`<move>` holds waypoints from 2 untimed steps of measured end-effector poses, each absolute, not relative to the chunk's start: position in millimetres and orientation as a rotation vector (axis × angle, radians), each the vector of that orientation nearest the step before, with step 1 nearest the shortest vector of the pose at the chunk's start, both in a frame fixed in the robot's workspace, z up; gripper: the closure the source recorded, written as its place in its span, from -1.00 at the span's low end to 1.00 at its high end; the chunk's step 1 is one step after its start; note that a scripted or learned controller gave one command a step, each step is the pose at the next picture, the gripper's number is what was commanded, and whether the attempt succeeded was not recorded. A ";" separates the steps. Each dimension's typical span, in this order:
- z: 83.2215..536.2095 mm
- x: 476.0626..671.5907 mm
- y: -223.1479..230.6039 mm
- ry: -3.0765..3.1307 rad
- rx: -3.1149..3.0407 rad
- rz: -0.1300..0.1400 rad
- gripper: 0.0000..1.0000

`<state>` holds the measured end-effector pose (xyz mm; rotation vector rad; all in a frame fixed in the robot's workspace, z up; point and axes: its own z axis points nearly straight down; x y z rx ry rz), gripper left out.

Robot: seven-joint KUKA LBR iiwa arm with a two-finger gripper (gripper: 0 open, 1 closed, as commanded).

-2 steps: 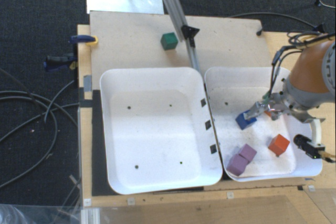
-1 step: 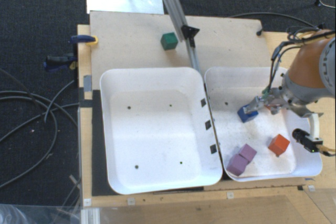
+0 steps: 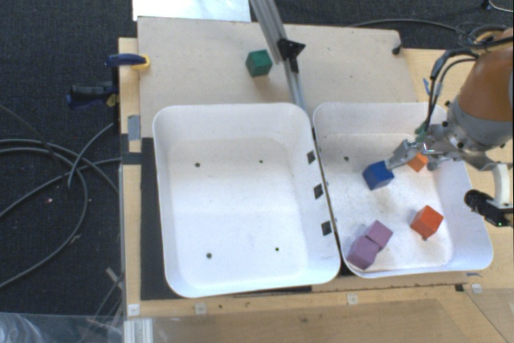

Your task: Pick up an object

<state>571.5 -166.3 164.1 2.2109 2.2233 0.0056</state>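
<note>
Reaching in from the right, the tool (image 3: 405,153) hangs low over the right bin (image 3: 353,128), its metal tip just beside the blue cube (image 3: 377,174); whether it is open or closed cannot be told, and nothing shows gripped in it. A small orange cube (image 3: 418,163) sits right against the tool's underside, partly hidden. That right bin also holds a larger orange cube (image 3: 426,222) near its right wall and two purple cubes (image 3: 369,244) touching each other near the front rim. The blue cube lies near the bin's middle, apart from the walls, with bare white floor to its left and front. The left bin (image 3: 233,197) shows only a few dark specks on its floor. Both bins touch along their shared edge, where black tabs sit. Behind them, a green cube (image 3: 258,63) rests on the worktop (image 3: 193,60), close to a slanted metal pole (image 3: 265,4).
</note>
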 end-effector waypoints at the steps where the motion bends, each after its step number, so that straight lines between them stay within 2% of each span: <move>1: 86.6 567.9 -91.6 2.237 2.213 0.000 -1.00; 2: 92.1 646.5 -111.8 2.224 2.207 0.008 -1.00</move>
